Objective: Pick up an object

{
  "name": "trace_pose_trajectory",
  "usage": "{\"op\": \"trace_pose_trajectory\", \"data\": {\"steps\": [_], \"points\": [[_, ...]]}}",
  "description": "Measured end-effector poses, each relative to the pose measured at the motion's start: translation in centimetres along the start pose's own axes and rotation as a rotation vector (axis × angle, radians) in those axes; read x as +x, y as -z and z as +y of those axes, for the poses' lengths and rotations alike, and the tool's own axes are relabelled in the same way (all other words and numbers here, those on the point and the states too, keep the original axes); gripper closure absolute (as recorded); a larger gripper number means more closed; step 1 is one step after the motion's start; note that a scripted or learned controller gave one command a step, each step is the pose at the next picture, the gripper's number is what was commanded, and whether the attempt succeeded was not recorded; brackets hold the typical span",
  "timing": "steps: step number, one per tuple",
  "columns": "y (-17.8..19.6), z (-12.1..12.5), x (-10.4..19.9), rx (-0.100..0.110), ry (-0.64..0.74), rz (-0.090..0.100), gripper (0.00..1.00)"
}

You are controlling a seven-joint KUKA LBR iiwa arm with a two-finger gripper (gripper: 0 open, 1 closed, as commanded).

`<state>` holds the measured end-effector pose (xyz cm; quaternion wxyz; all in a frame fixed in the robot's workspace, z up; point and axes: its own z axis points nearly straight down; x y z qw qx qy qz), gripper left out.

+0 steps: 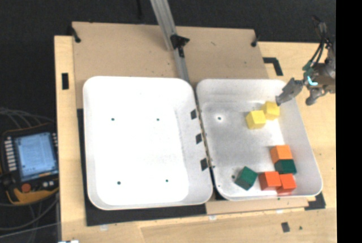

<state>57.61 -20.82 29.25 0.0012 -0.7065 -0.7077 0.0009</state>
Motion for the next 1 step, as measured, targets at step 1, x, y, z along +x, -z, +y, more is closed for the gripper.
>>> {"op": "trace_pose_trajectory", "data": {"steps": [1], "points": [[0.25,0.06,0.00,-0.004,0.002,-0.002,0.00]]}}
